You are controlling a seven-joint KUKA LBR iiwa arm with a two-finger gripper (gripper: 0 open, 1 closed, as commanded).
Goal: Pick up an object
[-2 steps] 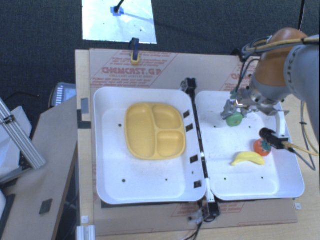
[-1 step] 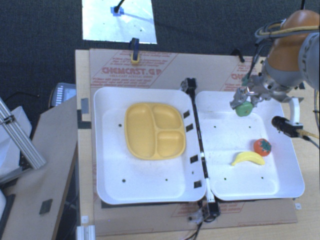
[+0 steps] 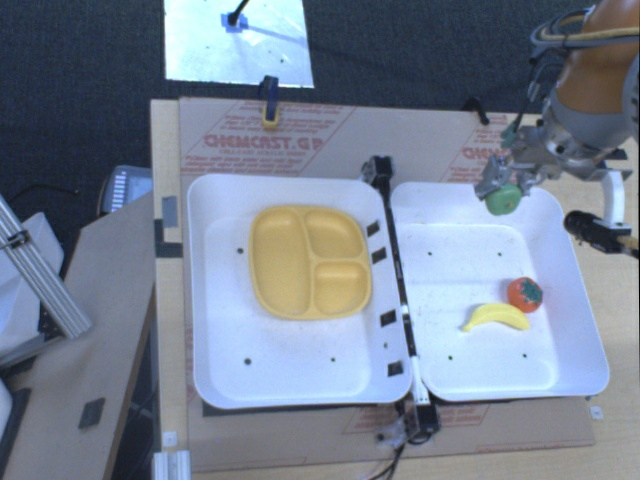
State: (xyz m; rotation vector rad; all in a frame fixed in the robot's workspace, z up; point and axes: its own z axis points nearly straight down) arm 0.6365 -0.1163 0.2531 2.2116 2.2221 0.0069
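A small green round object (image 3: pixel 505 201) hangs between the fingers of my gripper (image 3: pixel 503 190), raised over the far edge of the right bin (image 3: pixel 580 368). The gripper is shut on it. On the floor of that bin, toward its right side, lie a red tomato-like toy (image 3: pixel 524 294) and a yellow banana (image 3: pixel 496 317) just in front of it. My grey arm with its orange band (image 3: pixel 600 48) reaches in from the upper right.
The left bin (image 3: pixel 215 368) holds a yellow divided plate (image 3: pixel 308 262). A black divider with clips (image 3: pixel 392 268) runs between the two bins. A yellow-and-black clamp (image 3: pixel 270 103) sits on the cardboard behind the left bin.
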